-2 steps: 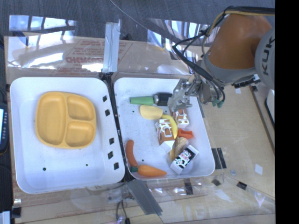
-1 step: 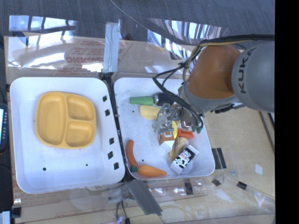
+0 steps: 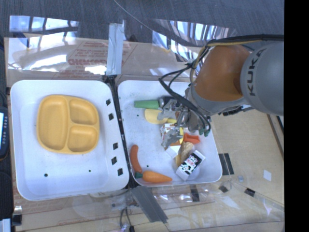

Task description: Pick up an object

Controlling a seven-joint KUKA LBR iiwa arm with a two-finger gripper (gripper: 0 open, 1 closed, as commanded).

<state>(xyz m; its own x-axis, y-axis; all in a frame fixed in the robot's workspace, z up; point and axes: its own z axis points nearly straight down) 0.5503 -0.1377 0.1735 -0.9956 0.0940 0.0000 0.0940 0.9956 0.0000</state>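
Note:
My gripper (image 3: 171,129) hangs low over the middle of the right bin (image 3: 126,129), under the grey and orange arm (image 3: 227,74). Around it lie a green vegetable (image 3: 146,103), a yellow piece (image 3: 153,116), a small red piece (image 3: 191,139) and a tan bread-like piece (image 3: 184,152). A black-and-white carton (image 3: 189,165) rests near the bin's front right corner. A red sausage (image 3: 135,158) and an orange carrot (image 3: 156,177) lie along the front left. The gripper body hides whatever sits directly beneath it.
The left bin (image 3: 29,178) holds a yellow divided plate (image 3: 68,123). Black cables (image 3: 174,79) loop from the arm over the right bin's back edge. Cardboard and tape border the bins at the back.

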